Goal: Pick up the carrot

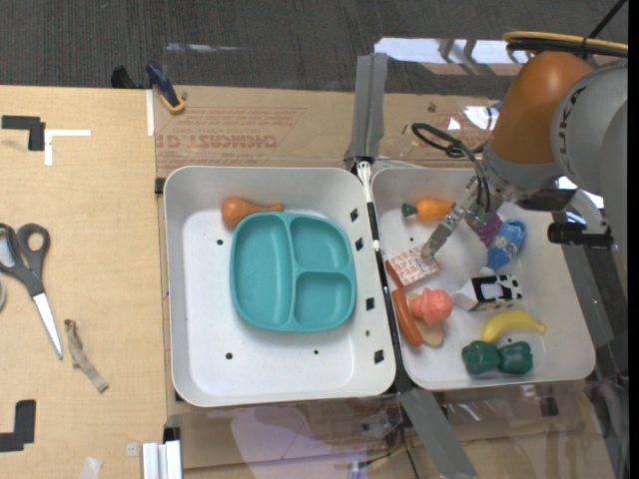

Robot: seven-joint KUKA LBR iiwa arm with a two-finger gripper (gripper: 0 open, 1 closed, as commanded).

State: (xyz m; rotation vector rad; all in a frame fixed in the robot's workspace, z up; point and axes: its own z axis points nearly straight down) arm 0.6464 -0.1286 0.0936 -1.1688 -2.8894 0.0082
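Arm [559, 118]: grey with an orange band, it reaches in from the right, over the far right corner of the right bin.
Gripper [431, 254]: it points down and to the left, low in the middle of the right bin, right at the red and white box. Nothing shows between its fingers. It is too small to tell if the fingers are spread or pressed together.
Carrot [429, 209]: small and orange with a green top, it lies near the far left corner of the right bin, apart from the gripper.
Right bin [569, 297]: white and full of toys.
Red and white box [411, 266]: near the left wall, beside the gripper tip.
Pink toy [431, 305]: just below the box.
Banana [512, 324]: toward the near right side.
Green toy [497, 358]: by the near edge.
Blue toy [507, 242]: on the right side, under the arm.
Left bin [195, 297]: white.
Teal plate [294, 271]: in the middle of the left bin, with three parts.
Orange toy [245, 209]: by the far edge of the left bin, just past the plate.
Scissors [32, 277]: on the bench near its left edge.
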